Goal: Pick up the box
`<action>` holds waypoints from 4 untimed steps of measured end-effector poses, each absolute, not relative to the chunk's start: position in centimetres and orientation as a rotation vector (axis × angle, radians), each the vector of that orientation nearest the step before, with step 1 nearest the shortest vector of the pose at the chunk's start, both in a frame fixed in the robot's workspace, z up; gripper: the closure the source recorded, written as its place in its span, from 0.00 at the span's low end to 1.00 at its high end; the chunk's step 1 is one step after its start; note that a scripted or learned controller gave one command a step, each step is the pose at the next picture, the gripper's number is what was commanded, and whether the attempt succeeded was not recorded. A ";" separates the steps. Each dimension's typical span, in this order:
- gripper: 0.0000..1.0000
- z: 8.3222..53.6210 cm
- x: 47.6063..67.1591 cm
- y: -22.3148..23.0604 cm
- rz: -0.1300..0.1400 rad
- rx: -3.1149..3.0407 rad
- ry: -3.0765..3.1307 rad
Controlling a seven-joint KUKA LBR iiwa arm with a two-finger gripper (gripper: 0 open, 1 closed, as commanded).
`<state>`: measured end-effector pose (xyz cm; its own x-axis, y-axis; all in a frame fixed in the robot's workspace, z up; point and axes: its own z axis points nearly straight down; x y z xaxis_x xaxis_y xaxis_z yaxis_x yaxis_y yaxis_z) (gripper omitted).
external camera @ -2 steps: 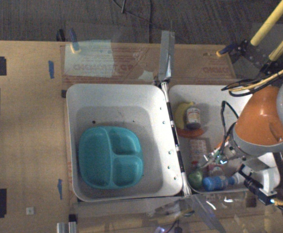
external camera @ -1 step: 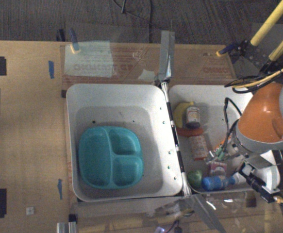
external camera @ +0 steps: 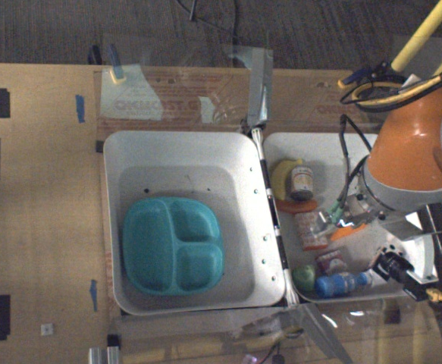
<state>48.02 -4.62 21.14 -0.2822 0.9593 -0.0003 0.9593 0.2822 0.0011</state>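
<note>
The gripper (external camera: 340, 217) hung low over the middle of the right bin (external camera: 355, 144), reaching in from the right under the arm's (external camera: 412, 154) broad orange band, and its tip was lost in a blur of greenish and pale parts, so whether it was apart or together could not be told, nor whether it touched anything. The box (external camera: 311, 230), a small flat pack in orange-red with a clear face, lay just left of the tip, near the bin's centre and close to the wall shared with the left bin (external camera: 179, 144). An orange piece (external camera: 347, 231) showed just under the tip on the right. Above the box stood a small jar with a dark lid (external camera: 302, 181), leaning against a yellow rounded object (external camera: 283, 176) in the bin's upper left part. Below it lay a small reddish packet (external camera: 330, 262), then a green ball (external camera: 305, 276) by the lower left corner and a blue bottle (external camera: 340, 283) lying on its side along the near wall. The right bin was crowded, with things close on three sides of the box and little bare floor except towards the upper right. The left bin held a teal divided plate (external camera: 173, 244) towards its lower left, with bare floor around it. Black cables (external camera: 347, 146) trailed down from the arm over the right bin's upper edge.
</note>
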 end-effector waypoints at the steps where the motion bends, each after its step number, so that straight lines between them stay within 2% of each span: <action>1: 1.00 41.6 53.6 -3.4 0.001 1.927 2.477; 2: 1.00 22.9 59.2 9.2 -0.002 1.924 2.484; 3: 1.00 11.1 61.6 17.7 0.000 1.929 2.479; 4: 1.00 9.0 66.9 21.6 0.010 2.059 2.365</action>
<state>66.88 21.60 9.00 -0.1377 0.9905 -0.0002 0.9904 0.1377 0.0084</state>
